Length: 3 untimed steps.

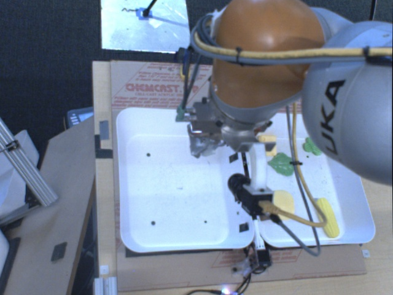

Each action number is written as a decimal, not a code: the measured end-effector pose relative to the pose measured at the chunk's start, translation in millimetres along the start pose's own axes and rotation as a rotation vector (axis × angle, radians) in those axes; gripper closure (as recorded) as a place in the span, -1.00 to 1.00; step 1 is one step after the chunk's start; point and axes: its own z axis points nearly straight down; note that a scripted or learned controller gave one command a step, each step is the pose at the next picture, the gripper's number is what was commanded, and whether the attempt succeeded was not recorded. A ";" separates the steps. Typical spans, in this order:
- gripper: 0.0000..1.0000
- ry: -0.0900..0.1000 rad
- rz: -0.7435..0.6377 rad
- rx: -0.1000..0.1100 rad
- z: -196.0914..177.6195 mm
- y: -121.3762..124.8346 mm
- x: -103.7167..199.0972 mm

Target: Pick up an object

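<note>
My arm reaches in from the right, and my gripper [202, 141] hangs over the left bin [141, 226]; its state I cannot tell. Pickable things lie in the right bin [356, 226]: a yellow piece [328, 218], a green piece [281, 163].

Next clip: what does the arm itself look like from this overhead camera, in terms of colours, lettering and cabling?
The arm is a bulky grey casing with large dark KUKA lettering on its side, joined to a rounded glossy orange section. A yellow cable runs across the orange dome, beside darker cables at its left edge. Below sits a metallic wrist mount, and further down a small black part with a yellow cable trailing away.
</note>
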 end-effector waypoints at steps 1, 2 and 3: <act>1.00 0.011 -0.001 -0.022 -162.1 0.2 39.0; 1.00 -0.005 0.009 0.007 -31.5 -0.2 15.7; 1.00 0.008 0.002 -0.019 -162.7 0.3 24.9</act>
